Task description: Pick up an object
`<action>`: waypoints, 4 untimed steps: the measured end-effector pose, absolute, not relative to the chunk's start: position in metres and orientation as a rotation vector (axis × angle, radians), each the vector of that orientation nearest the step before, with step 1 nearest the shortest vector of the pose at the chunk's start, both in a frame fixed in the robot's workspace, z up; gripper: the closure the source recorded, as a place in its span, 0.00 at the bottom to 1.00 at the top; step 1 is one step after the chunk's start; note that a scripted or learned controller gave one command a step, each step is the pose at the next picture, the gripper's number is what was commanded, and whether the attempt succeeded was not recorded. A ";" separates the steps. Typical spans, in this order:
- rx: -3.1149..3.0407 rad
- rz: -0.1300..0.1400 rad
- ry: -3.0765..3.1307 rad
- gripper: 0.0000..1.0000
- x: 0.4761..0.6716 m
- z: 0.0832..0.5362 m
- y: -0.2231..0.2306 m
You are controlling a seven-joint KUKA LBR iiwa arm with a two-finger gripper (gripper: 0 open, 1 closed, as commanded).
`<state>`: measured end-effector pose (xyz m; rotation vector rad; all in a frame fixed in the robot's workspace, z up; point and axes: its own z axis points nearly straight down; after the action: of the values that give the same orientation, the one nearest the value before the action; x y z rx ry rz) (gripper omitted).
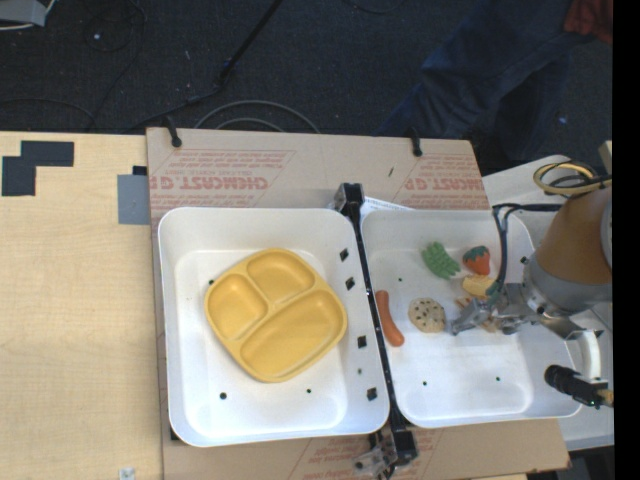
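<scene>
— Overhead, at a slant. Seen first?

— Two shallow white bins side by side on a sheet of brown cardboard [260, 173], on a pale wooden bench [70, 298]. Left bin [170, 268] and right bin [450, 403] touching along a shared middle edge.

— Inside the left bin?

— Yellow divided plate [275, 313] with three compartments, lying flat near the bin's middle, turned at an angle to the walls.

— And the right bin?

— Small toy foods, all gathered in the far half.
- Orange-red sausage-like piece [389, 318] close to the left wall, lying roughly along it.
- Round chocolate-chip cookie [427, 315] just beside that, toward the bin's centre.
- Green leafy piece [439, 259] nearer the far wall.
- Red-orange strawberry-like piece [478, 259] with a green top, near the green one but apart from it, toward the right wall.
- Small yellow piece [478, 285] just on the near side of the strawberry-like one, kind unclear.

— Position of the arm?

— Arm [575, 248] reaching in over the right bin's right wall, grey with an orange-brown band above the wrist. Gripper [470, 320] low over the bin floor, between the cookie and the yellow piece, close to both.

— Wide, narrow, or holding something?

— Impossible to tell: too dark and small for that.
</scene>
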<state>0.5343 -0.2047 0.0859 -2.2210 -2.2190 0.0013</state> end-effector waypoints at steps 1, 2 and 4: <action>-2.223 0.001 -2.217 1.00 0.535 0.098 -0.206; -2.223 0.000 -2.221 1.00 0.536 0.141 -0.210; -2.220 -0.002 -2.226 1.00 0.542 0.230 -0.200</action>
<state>0.5420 -0.1995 0.2302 -2.2201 -2.2261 -0.0021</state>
